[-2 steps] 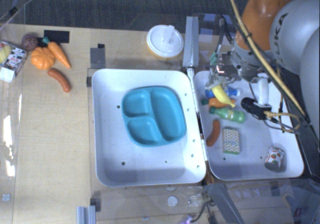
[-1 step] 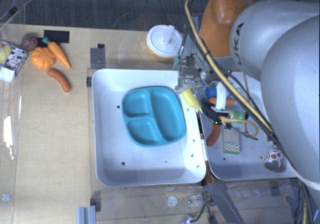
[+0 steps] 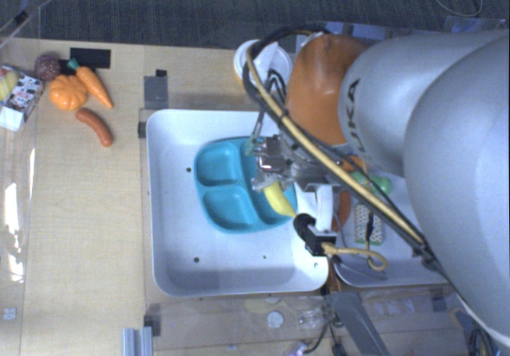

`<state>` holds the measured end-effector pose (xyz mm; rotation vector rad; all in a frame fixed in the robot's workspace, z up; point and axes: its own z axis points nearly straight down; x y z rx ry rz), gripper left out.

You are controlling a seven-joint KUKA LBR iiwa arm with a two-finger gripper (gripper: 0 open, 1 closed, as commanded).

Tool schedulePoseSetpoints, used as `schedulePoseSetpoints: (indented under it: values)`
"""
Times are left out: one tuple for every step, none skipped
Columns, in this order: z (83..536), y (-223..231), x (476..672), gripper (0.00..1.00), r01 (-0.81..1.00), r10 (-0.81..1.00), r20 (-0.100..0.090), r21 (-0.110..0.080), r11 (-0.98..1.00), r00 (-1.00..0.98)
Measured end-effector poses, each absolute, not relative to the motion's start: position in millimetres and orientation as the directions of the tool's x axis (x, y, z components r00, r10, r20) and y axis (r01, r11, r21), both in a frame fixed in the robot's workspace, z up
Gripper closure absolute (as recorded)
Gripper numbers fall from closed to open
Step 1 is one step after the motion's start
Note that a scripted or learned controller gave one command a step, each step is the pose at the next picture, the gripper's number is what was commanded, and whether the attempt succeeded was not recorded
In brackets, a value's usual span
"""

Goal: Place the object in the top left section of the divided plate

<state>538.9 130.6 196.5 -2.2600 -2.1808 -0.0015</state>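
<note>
One yellow banana-like toy (image 3: 278, 198) sits at the right edge of the blue divided plate (image 3: 231, 187), directly under the gripper (image 3: 267, 174). Its long axis runs diagonally from upper left to lower right. The metal parts of the gripper reach down onto the toy's upper end, but the arm's bulk covers the tips, so I cannot tell whether the toy is held or merely touched. The plate lies in the left white bin (image 3: 171, 211). Its top left section is up and to the left of the gripper, near but across the plate's divider, so the coming move is judged a short leftward carry.
</note>
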Motion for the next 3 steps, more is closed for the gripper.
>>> schedulePoseSetpoints:
  values:
    - [191.1, 170.8, 590.1, 1.00, 0.983, 0.983, 0.001, 0.003, 0.184, -0.184]
    - [191.3, 170.7, 590.2, 0.00, 0.983, 0.983, 0.001, 0.003, 0.183, -0.183]
    - [202.1, 170.9, 591.4, 1.00, 0.983, 0.983, 0.002, 0.006, 0.184, -0.184]
